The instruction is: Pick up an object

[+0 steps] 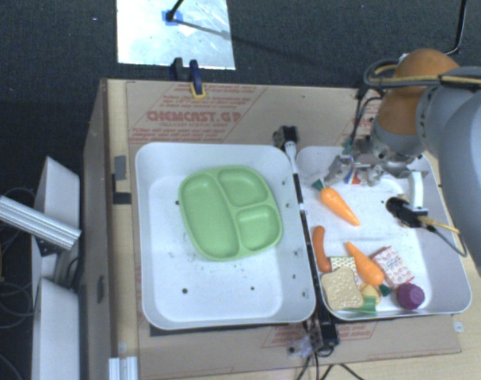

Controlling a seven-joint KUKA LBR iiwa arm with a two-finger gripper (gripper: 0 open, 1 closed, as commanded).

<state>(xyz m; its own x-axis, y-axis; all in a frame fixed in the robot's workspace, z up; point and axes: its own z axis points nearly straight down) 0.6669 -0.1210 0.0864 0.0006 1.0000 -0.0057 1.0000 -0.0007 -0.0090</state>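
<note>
My jaws' state I cannot tell as my gripper [353,169] hovers low at the far end of the right bin [454,283], just above a carrot [338,204]. A second carrot [365,265], cracker [342,288] and purple plum [410,295] lie nearer. A green tray [228,212] sits in the left bin [165,291].

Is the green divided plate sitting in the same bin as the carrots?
No, the green divided plate lies in the left bin, while both carrots lie in the right bin.
</note>
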